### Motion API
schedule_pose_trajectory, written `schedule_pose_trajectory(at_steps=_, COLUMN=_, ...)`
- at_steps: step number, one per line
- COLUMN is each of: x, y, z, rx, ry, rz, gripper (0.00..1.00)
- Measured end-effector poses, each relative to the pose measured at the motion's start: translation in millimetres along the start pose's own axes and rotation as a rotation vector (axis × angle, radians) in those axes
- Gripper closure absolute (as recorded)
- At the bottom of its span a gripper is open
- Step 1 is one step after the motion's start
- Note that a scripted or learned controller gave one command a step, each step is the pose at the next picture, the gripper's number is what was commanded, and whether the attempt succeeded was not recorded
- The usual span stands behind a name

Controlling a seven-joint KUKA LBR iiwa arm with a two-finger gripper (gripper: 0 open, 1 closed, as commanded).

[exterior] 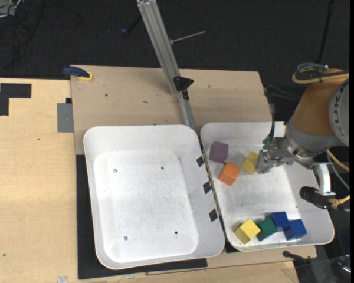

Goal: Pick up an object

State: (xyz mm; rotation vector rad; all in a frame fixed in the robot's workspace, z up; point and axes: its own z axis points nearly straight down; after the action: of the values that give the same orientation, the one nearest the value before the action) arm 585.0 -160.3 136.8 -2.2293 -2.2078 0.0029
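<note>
The gripper (265, 161) sits low in the right bin (318, 232), right against a small yellow block (250, 163) on its nine o'clock side; whether it grips it, I cannot tell. Orange block (229, 173) and purple block (218, 152) lie further toward nine o'clock, a yellow-green-blue cluster (271, 226) at six

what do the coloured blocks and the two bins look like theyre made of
The orange block, purple block and the others look like solid matte foam or painted wood: flat colour, no glare, crisp edges. Which one, the view leaves open. The right bin and left bin look like thin moulded white plastic, with rounded corners, a rolled rim and a faint sheen, lightly speckled with grime.
</note>
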Motion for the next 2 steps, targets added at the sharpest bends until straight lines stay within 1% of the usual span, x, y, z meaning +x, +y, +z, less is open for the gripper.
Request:
schedule_pose_trajectory(at_steps=1, x=0, y=-3, z=-43, rx=-0.006, ry=-0.002, rz=-0.002, gripper=1.00)
schedule_pose_trajectory(at_steps=2, x=-1, y=-3, z=-94, rx=-0.008, ry=-0.003, rz=-0.012, gripper=1.00)
